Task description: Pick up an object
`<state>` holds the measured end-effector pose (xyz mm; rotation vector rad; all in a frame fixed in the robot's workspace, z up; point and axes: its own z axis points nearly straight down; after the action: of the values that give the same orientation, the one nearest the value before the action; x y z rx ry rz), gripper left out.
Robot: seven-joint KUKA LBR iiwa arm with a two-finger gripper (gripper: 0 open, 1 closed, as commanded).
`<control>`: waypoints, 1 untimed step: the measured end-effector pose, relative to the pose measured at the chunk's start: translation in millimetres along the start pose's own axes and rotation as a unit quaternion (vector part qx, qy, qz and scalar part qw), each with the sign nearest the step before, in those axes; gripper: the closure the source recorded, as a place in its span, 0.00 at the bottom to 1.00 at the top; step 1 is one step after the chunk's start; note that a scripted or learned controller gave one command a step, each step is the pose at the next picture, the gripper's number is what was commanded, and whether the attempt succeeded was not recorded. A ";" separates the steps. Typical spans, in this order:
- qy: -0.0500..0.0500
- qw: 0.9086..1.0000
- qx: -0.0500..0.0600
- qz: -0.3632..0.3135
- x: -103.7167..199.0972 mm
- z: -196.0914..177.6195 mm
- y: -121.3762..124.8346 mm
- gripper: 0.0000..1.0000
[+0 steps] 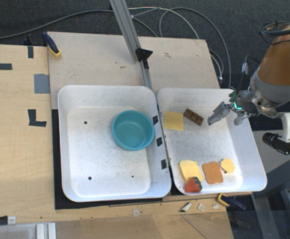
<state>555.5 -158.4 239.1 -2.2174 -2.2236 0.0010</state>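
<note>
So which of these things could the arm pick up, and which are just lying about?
Could be picked:
yellow square, brown bar, yellow piece, orange piece, small yellow piece, red piece, all in the right bin; blue bowl in the left bin.

Lying about:
cables, clamp, tape.

Dark carpet floor (cables trailing) behind the wooden bench.
</note>
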 end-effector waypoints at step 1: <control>0.000 1.000 0.003 0.001 1.4 64.5 1.3 0.00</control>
<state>556.7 -156.9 174.6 -2.2154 -2.2186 0.0079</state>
